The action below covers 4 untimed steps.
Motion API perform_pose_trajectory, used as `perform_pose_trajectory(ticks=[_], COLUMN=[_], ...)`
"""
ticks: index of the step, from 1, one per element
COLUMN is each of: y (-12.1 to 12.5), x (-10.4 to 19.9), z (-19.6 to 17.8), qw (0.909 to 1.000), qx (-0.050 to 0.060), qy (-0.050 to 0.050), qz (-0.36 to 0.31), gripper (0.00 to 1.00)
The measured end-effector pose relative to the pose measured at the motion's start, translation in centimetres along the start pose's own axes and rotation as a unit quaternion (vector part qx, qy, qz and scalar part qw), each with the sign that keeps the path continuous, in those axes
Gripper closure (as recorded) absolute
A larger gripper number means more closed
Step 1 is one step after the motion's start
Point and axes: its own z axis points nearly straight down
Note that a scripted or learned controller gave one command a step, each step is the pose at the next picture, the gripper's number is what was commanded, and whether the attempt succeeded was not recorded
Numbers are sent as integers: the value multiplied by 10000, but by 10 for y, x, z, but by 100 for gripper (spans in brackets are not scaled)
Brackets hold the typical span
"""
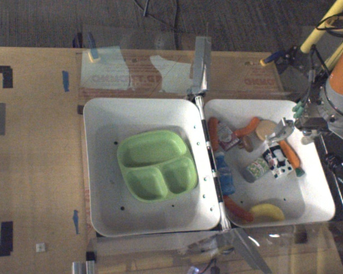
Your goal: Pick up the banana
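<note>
From the camera above the worktop you see two shallow white bins side by side. The left bin carries a green divided plate, set at a slight tilt near the bin's middle. The right bin holds the clutter. Your banana lies flat against the near wall of that bin, its length running left to right, with a red sausage-shaped toy just beside its left end and nearly touching it. Further up the bin you find an orange carrot lying slantwise beside a small black and white box, a little green and white can left of that box, a blue packet along the bin's left wall, another red sausage near the far left corner, and a round tan piece next to an orange one. The arm comes in from the right, and the claw sits over the far right part of the right bin, close to the tan piece and the carrot and well apart from the banana. You cannot tell how the claw stands, and nothing is visibly gripped in it
</note>
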Motion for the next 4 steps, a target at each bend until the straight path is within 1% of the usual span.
perform_pose_trajectory(ticks=[1,2,3,4], y=[-45,-45,-44,-44], x=[-23,1,0,-1], z=[141,189,179,179], qw=[9993,9891,9894,9894], qx=[11,-18,-44,-43], qy=[7,2,-2,-1], qz=[380,-1475,-1450,-1450], gripper=[0,0,100,0])
